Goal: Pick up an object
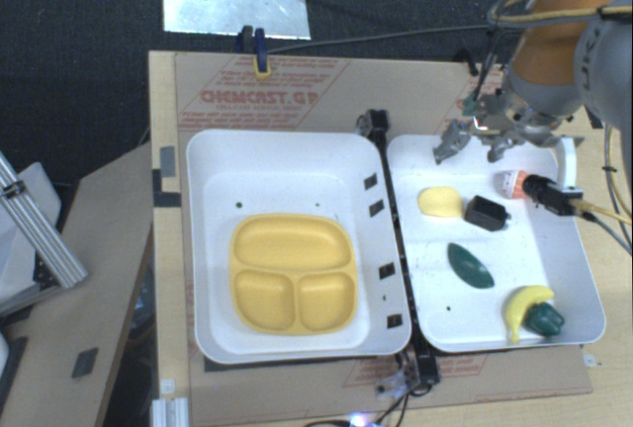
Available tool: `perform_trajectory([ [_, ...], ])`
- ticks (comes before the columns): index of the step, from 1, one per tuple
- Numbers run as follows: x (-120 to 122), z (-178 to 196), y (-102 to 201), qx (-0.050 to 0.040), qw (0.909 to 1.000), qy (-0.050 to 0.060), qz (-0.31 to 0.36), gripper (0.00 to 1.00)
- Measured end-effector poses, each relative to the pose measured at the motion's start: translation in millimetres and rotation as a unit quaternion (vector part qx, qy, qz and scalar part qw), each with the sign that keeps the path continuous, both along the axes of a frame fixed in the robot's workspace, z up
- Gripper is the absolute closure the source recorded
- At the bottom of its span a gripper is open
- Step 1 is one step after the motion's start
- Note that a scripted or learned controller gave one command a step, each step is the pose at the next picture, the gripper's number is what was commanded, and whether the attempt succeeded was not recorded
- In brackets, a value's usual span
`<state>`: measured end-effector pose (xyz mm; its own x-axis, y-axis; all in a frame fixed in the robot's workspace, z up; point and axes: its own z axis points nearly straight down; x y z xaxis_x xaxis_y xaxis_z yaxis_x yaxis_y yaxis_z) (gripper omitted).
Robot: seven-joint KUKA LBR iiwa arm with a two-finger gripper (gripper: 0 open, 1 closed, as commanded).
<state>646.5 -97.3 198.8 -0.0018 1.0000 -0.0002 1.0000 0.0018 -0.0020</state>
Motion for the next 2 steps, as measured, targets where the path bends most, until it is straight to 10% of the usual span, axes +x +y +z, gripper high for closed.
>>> perform_trajectory([
  [2,4,-111,-3,0.0,1.0,-0.001,0.001,0.0],
])
